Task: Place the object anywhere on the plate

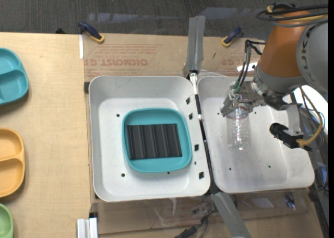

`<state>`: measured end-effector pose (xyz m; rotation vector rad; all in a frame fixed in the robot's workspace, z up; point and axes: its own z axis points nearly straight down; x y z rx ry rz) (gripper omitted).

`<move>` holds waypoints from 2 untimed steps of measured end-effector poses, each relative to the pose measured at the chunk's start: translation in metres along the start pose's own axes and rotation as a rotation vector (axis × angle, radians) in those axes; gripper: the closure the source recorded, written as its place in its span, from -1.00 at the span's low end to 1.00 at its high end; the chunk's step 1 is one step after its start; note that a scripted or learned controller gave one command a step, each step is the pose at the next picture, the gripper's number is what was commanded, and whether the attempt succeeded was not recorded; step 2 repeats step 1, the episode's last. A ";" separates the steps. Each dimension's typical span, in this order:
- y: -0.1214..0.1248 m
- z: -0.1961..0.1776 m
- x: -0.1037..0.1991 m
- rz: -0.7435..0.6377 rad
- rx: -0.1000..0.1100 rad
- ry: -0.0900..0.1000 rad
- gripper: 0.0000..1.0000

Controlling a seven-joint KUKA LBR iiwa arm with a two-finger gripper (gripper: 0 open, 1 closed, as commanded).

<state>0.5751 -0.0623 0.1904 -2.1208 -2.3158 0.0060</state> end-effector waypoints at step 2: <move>0.000 0.000 0.000 0.000 0.000 0.000 -1.00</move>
